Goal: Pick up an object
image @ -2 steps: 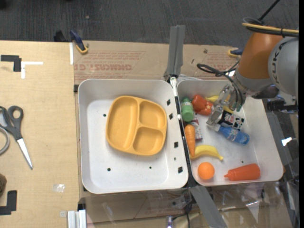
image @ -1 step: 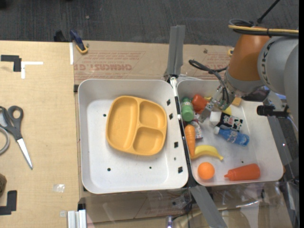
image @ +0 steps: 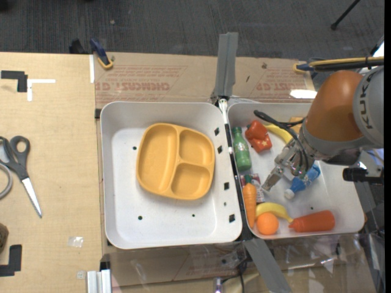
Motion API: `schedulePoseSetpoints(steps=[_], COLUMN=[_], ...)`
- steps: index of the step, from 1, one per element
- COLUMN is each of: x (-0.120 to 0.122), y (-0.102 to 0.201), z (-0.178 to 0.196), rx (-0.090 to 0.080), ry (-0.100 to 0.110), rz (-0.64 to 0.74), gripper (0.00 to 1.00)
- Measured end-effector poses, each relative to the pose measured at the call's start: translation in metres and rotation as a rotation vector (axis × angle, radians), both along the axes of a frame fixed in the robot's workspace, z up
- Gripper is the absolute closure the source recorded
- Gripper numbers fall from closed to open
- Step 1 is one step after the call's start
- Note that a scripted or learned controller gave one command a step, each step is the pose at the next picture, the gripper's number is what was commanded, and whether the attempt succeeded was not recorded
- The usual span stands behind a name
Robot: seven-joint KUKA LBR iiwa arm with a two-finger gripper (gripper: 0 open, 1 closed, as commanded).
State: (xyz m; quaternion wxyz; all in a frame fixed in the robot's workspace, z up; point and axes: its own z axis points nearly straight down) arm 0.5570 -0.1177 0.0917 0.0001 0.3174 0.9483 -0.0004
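Note:
My gripper (image: 280, 177) hangs low over the middle of the right bin (image: 348, 206), open, with nothing between its fingers. Just to its right lies a small blue bottle with a white cap (image: 303, 180), close to the fingers but not held. Around it lie a red pepper (image: 259, 136), a yellow banana (image: 278, 131), a green bottle (image: 241, 152), a carrot (image: 249, 204), a small banana (image: 273, 209), an orange (image: 267, 224) and a long red vegetable (image: 312, 221).
The left bin (image: 122, 218) holds a yellow divided plate (image: 176, 161). Scissors (image: 23, 170) lie on the bench at the far left. The arm's orange band (image: 335, 112) covers the right bin's far right corner.

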Motion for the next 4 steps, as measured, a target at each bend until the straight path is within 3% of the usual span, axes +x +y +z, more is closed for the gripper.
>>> schedulePoseSetpoints(steps=[1, 2, 3, 4], x=[0.05, 0.085, 0.085, 0.086], y=[-0.003, 0.014, 0.015, 0.059], z=[0.001, 0.003, 0.011, 0.123], rx=[-0.001, -0.004, -0.004, -0.001], ry=[-0.003, -0.007, -0.006, -0.002], rz=[-0.219, -0.455, -0.45, -0.445], gripper=[0.0, 0.0, 1.0, 1.0])
